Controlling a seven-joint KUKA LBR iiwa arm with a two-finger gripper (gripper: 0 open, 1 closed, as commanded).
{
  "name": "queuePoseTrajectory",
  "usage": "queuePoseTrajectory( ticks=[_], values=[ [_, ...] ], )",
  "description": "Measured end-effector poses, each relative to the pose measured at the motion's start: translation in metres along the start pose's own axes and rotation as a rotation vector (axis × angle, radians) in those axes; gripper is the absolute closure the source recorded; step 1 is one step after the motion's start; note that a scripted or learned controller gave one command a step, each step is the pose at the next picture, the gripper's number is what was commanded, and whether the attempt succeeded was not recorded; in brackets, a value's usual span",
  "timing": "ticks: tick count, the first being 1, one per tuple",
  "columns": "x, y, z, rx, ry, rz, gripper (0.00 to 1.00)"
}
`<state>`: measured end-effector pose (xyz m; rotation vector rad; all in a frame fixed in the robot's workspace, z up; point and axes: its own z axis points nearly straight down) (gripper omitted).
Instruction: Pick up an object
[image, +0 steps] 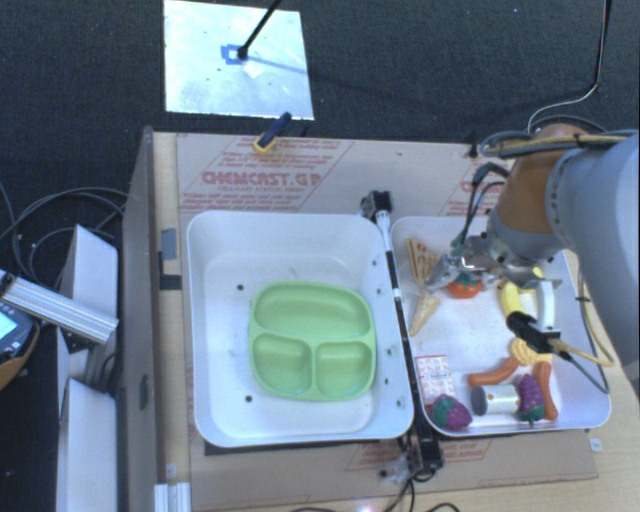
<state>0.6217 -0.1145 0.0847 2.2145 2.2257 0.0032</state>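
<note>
Two white bins sit side by side on a cardboard-covered bench. The left bin (200, 330), in the centre of the frame, holds a pale green tray (312, 340) with three compartments, lying flat and a little toward the bin's lower right.

The right bin (600, 405) holds a scatter of toy food. Near its upper left wall lies a waffle piece (421, 260), and just below it a tan cone (423, 311) pointing down-left. At the lower left corner is a small pink-and-white packet (433, 375), with a purple grape bunch (450, 411) just below it. Along the bottom of the bin lie an orange sausage (494, 375), a grey-and-white can (497, 399) on its side, another purple piece (532, 398) and an orange carrot (544, 378). Right of centre are a yellow banana (511, 298) and a yellow coil (524, 350).

The gripper (463, 272) is down in the upper part of the right bin, the grey arm (590, 200) filling the frame's upper right. Directly under the fingers sits a small orange object (464, 288), rounded, with a bit of green showing on top. The fingers appear to straddle it closely, but whether they are closed on it or merely beside it cannot be told from this angle.
</note>
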Motion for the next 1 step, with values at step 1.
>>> queuePoseTrajectory(
  ticks=[1],
  values=[
    [-0.0007,0.0006,-0.0107,-0.002,-0.002,-0.003,1.00]
  ],
)
